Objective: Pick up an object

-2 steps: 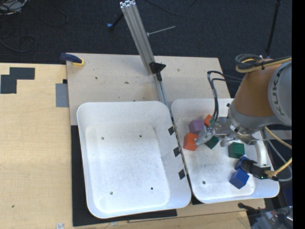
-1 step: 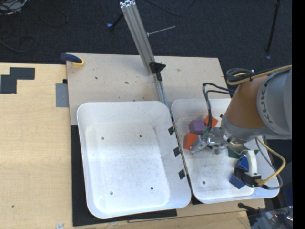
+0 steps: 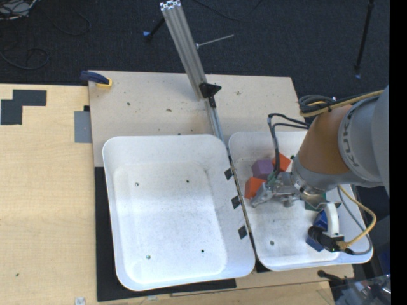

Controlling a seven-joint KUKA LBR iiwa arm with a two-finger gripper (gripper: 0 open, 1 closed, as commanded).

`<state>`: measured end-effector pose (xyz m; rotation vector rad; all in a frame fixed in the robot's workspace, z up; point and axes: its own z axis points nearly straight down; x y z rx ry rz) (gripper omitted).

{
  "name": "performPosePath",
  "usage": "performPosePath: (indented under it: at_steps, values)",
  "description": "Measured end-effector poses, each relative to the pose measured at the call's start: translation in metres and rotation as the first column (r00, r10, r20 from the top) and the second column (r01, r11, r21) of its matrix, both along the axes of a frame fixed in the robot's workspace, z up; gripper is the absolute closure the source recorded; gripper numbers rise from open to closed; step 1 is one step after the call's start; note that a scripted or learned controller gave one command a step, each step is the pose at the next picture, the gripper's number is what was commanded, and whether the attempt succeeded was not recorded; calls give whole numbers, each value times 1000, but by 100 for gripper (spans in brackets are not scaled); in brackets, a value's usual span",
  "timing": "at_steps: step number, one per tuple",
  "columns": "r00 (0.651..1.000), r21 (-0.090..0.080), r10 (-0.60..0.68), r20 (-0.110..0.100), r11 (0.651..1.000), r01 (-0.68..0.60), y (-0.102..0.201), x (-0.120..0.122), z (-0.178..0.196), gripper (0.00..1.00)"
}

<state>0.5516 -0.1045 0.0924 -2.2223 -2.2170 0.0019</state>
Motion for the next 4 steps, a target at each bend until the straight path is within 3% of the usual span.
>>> performPosePath:
  at_steps: [1, 3, 4]
  values:
    - [1000, 2, -8, -1, 1000, 8, -1, 0, 10, 100]
    - [1000, -1, 3, 6, 1000, -3, -3, 3, 126, 100]
    - [1000, 2, 7, -2, 1000, -7, 56, 2, 121, 100]
